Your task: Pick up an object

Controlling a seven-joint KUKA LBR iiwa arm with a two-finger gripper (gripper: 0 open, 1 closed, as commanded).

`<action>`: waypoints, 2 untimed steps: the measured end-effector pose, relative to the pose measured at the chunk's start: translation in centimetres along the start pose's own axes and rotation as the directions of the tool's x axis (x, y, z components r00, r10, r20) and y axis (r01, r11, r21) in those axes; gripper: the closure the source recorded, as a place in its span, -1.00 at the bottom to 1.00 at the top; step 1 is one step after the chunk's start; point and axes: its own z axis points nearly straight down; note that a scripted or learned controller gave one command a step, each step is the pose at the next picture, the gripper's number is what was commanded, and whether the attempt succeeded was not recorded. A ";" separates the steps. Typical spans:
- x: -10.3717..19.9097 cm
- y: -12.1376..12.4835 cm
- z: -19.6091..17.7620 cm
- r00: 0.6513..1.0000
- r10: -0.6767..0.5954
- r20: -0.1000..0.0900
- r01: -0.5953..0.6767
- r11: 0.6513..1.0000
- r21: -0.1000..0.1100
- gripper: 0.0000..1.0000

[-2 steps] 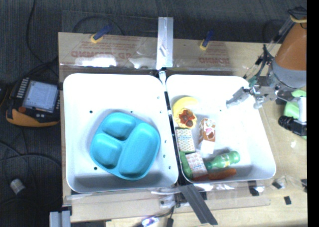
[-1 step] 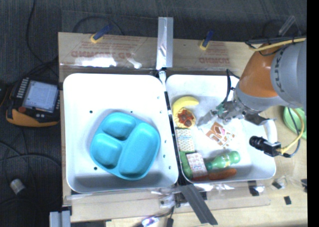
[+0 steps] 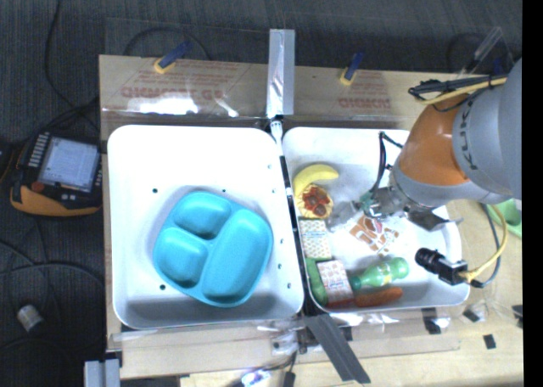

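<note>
The bench (image 3: pixel 195 80) carries two white bins side by side. The left bin (image 3: pixel 136 156) holds a blue divided tray (image 3: pixel 214 245), which lies a little toward the bin's near right corner, with three hollows facing up. The right bin (image 3: pixel 339 143) holds the small things. The arm (image 3: pixel 475 139), grey with an orange band, reaches in over this bin's right edge, and the gripper (image 3: pixel 373 204) is low over the bin's middle, just beside a red-and-white packet (image 3: pixel 373 231). Whether it is spread or closed cannot be told, and nothing can be seen held in it.

A green bottle (image 3: pixel 377 275) lies on its side along the near edge, with an orange-red stick (image 3: pixel 373 296) touching it on the near side. A green-and-red box (image 3: pixel 329 280) sits in the near left corner, and a patterned packet (image 3: pixel 315 239) lies against the left edge above it. A banana (image 3: pixel 314 175) lies near the far left corner, with a red snack bag (image 3: pixel 316 200) just below it.
</note>
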 end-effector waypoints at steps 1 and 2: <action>0.1 0.2 -1.0 1.000 -0.001 -0.002 0.001 1.000 -0.004 1.00; 3.8 4.9 -9.2 0.987 -0.160 -0.012 0.160 0.987 0.012 1.00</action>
